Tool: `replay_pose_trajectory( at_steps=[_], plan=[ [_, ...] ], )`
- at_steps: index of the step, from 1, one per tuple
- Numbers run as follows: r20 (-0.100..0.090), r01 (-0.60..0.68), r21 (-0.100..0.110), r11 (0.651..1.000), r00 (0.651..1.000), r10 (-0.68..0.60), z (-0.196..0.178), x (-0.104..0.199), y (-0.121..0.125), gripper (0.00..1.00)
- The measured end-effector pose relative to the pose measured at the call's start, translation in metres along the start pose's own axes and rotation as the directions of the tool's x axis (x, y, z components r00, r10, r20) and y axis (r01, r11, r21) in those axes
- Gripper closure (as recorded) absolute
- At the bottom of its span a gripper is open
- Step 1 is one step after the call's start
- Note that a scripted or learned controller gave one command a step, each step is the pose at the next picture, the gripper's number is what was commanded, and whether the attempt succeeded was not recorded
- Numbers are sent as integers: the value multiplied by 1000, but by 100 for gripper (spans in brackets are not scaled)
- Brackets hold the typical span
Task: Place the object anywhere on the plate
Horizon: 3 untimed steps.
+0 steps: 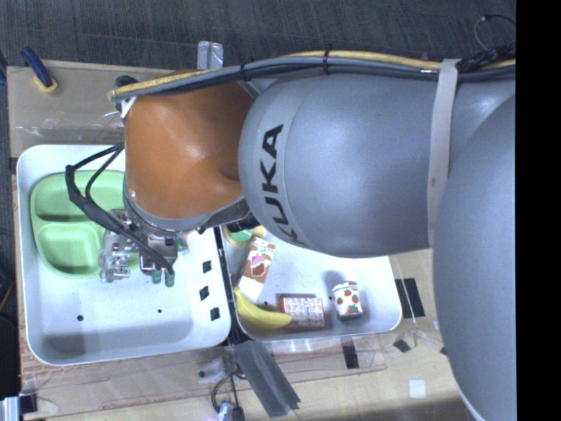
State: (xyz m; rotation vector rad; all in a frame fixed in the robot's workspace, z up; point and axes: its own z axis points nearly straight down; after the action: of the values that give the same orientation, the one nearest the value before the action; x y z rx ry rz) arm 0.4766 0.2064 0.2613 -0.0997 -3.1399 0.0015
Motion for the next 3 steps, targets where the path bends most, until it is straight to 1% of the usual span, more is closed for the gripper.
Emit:
replay_pose_trajectory(
  at_steps=[1,2,3],
  plan=[
    [0,0,0,1000,1000,0,0,0,0,0],
    [1,4,1,1000,1000,-4,-10,-1,1,100],
    [3,9,1,1000,1000,-9,-21,-1,1,100]
  ],
)
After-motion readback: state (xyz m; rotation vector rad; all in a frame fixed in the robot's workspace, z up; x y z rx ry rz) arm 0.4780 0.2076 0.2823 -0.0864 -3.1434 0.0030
